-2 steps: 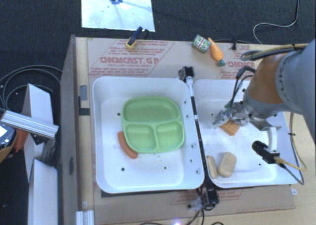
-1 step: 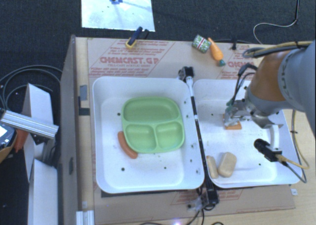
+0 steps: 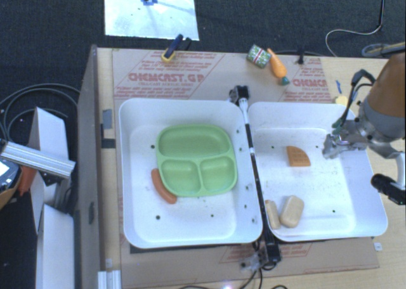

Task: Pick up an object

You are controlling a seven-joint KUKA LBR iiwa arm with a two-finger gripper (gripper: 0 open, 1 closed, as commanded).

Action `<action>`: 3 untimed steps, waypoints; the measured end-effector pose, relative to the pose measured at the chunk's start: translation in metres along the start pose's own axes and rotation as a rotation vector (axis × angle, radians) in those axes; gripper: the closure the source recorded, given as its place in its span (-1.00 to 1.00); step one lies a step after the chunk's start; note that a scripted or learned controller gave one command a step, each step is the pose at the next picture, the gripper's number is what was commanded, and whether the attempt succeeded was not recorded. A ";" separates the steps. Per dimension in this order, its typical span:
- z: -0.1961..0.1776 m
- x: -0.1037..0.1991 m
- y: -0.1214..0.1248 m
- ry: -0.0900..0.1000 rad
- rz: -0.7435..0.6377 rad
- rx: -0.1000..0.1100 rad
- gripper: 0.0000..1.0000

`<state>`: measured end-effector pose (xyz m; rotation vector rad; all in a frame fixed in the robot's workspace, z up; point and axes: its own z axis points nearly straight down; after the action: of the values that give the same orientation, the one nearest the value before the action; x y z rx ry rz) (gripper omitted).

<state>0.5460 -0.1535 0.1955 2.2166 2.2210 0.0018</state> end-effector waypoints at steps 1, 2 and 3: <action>0.002 0.042 0.033 0.003 -0.003 0.001 1.00; 0.002 0.041 0.033 0.001 -0.002 0.001 -1.00; 0.111 0.033 0.053 0.001 -0.001 0.001 -1.00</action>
<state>0.5997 -0.1201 0.0845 2.2164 2.2238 0.0017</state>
